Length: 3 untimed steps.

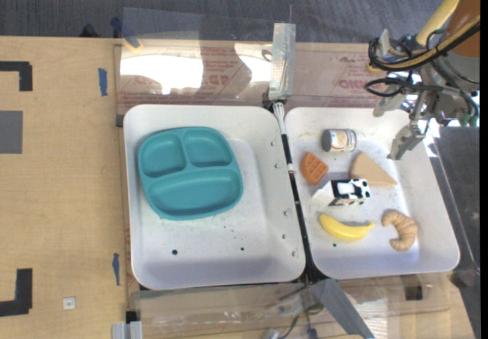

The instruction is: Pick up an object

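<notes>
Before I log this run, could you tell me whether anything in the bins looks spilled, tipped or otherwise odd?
The small can in the right bin lies on its side rather than upright. A few dark specks dot the left bin below the teal tray. Otherwise nothing stands out.

You see the arm at about two o'clock in the camera view. Its upper stretch is a rounded link with a yellow-orange band, and grey casing shows just under that band. Below it, black cables curl in loose loops around the wrist, one loop bulging out toward nine o'clock. The wrist block is grey metal with pale, shiny edges. From it hangs the claw, slim, light grey and tapering to a narrow tip. You cannot make out screws or markings; the detail is too small.
</notes>
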Tool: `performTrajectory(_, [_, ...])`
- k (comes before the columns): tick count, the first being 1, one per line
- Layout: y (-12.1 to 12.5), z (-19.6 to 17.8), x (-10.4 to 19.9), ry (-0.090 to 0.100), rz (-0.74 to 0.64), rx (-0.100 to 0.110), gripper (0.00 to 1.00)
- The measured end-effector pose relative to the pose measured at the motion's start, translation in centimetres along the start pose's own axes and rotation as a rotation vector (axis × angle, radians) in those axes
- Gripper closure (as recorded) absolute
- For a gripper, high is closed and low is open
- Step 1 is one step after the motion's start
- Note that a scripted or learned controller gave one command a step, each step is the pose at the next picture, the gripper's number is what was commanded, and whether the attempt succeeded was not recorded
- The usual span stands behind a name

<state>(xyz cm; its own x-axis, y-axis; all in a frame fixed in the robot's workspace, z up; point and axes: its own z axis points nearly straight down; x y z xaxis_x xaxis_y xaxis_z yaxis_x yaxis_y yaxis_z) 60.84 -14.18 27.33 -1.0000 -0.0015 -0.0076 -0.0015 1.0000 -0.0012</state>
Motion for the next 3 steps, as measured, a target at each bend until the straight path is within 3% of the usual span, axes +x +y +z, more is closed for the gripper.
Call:
performTrajectory(1, [0.9,10.9,-0.9,0.010,0.436,0.000,0.00])
performTrajectory(2, [2.4,16.3,-0.8,0.009,0.727,0.003,0.00])
performTrajectory(3, [2.5,15.4,-1.0,-0.002,0.724,0.002,1.00])
